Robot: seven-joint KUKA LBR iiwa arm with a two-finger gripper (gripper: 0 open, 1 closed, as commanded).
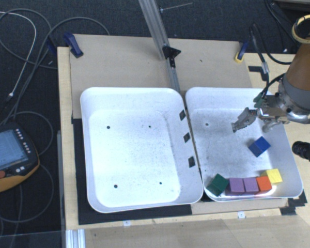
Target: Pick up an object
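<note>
Nothing is lifted yet: the gripper (246, 121) hangs over the right bin (212, 103) with its fingers spread and nothing between them. The blue cube (259, 146) lies just beside it, alone on the floor (the easiest target, I judge). The other blocks (244, 184) crowd the near wall, leaving little finger room; the left bin (93, 99) stands alongside

Arm in from right, wrist angled down-left; claw (244, 121) w/ fingers spread, holding nothing.

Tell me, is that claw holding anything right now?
Nothing. The gripper hangs bare over the right bin, up and left of the blue block.
</note>
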